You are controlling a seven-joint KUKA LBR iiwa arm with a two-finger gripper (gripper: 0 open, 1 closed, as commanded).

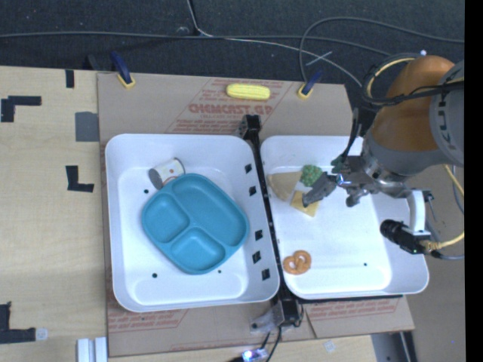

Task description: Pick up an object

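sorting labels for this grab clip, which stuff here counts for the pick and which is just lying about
For the pick:
gripper
green broccoli piece
yellow wedge
pretzel

Lying about:
blue divided plate
small cup
corn cob
blue clamps

blue tray [195,222], white bins [128,277] (both), yellow corn [247,91]

Red printed lettering is seen on the cardboard sheet [211,108] under the bins, at the far side; it cannot be read with certainty.
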